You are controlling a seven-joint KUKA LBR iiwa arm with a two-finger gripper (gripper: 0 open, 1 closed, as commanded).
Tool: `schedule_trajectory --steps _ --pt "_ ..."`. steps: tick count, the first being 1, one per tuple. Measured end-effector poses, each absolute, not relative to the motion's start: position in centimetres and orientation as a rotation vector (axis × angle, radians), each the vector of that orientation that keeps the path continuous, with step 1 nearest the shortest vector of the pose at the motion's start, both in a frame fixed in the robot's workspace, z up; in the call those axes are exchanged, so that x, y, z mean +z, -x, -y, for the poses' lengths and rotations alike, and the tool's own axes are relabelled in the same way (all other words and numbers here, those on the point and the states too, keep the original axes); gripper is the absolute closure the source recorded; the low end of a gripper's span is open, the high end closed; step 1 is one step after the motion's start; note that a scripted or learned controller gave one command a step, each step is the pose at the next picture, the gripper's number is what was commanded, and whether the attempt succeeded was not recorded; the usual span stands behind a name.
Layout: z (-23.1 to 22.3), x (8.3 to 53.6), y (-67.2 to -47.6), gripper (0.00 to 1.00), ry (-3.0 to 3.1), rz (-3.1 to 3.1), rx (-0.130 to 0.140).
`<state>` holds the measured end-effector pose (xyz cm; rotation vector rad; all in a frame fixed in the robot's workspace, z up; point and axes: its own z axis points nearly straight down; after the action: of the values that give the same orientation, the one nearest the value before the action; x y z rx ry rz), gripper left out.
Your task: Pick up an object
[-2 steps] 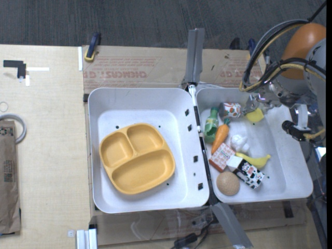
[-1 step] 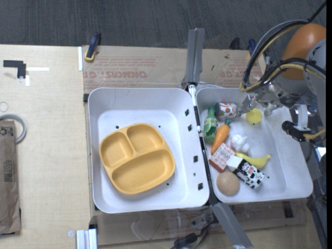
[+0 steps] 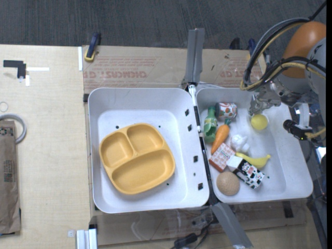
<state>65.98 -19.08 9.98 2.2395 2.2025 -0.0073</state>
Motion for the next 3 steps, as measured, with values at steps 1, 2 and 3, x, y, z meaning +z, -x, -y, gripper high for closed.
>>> schedule_trajectory --steps 1,2,3 --pt "19.1 10.0 -66.0 0.0 -2.239 -2.203 -0.008" --pt "20.6 8.9 -62.3 0.0 -2.063 -2.373 -0.004" --pt "18.2 10.2 -64.0 0.0 -2.025 -2.402 -0.003"
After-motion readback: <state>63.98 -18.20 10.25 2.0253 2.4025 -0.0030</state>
